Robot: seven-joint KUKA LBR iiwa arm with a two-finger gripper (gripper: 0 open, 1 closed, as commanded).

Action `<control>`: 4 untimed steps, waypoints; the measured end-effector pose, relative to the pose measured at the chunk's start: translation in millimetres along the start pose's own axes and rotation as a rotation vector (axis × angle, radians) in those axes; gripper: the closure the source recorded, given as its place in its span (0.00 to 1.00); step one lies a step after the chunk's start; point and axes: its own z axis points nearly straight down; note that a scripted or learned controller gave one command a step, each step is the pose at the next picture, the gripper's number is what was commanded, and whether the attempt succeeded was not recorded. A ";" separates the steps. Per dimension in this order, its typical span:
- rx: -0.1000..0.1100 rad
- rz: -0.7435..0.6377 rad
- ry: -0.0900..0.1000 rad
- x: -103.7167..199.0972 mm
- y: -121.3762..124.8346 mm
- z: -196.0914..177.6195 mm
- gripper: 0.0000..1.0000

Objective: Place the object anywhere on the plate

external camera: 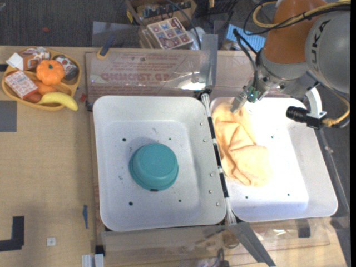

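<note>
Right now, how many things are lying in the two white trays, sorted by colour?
Teal: 1, the upturned bowl in the left tray
Pale yellow: 1, the crumpled cloth in the right tray
Total: 2

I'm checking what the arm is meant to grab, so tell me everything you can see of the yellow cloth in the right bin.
The yellow cloth is pale, soft-looking fabric, crumpled in loose folds rather than spread flat. It lies on the floor of the right bin, in that bin's left half, close against the wall shared with the other bin. The gripper is just above its upper end; whether they touch is unclear.
</note>
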 end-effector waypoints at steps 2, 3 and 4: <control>0.001 -0.398 0.002 51.9 1.2 -49.1 1.00; -0.001 -0.795 0.002 91.8 3.8 -51.5 1.00; 0.000 -0.870 0.003 137.2 1.8 -53.1 1.00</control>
